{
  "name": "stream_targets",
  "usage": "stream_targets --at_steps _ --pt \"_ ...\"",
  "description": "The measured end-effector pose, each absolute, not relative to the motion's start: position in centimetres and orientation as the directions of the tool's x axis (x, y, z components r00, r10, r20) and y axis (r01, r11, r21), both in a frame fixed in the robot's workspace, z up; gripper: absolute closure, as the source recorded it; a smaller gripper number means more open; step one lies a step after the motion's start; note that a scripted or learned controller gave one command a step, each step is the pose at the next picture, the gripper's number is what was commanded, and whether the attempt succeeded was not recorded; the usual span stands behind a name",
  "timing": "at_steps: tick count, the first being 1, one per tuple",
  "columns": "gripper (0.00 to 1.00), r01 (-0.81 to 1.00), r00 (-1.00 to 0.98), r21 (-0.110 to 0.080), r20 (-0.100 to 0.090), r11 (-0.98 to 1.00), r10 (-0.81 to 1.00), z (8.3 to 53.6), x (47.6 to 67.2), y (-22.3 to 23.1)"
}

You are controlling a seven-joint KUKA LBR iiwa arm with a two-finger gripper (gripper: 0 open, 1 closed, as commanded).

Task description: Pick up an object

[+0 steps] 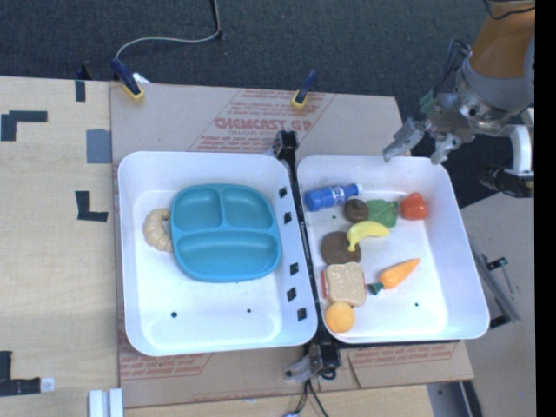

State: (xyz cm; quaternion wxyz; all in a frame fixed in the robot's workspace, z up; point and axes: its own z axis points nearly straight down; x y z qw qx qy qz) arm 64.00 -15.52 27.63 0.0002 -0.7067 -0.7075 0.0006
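My gripper [420, 146] hangs above the far edge of the right bin [452, 233], its two grey fingers spread open with nothing between them. Below it in that bin lie a blue bottle [330, 196], a brown round piece [355, 208], a green leafy piece [383, 211], a red tomato [413, 206], a yellow banana [367, 232], a dark brown patty [337, 248], a carrot [398, 273], a slice of toast [346, 282] and an orange [340, 317]. All of them rest on the bin floor, apart from the gripper.
The left bin [148, 311] holds a blue divided plate [226, 232] and a beige curved pastry [157, 229] beside it. A black divider with clips [291, 224] runs between the bins. Yellow-blue clamps [130, 80] hold the cardboard sheet at the back.
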Motion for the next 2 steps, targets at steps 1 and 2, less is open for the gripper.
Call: stream_targets --at_steps 1,2 --pt "0.0 1.0 -0.002 -0.002 0.0 0.002 1.0 9.1 61.0 -9.4" --pt "0.0 1.0 0.0 0.004 -0.002 0.0 1.0 8.7 56.7 -12.0"
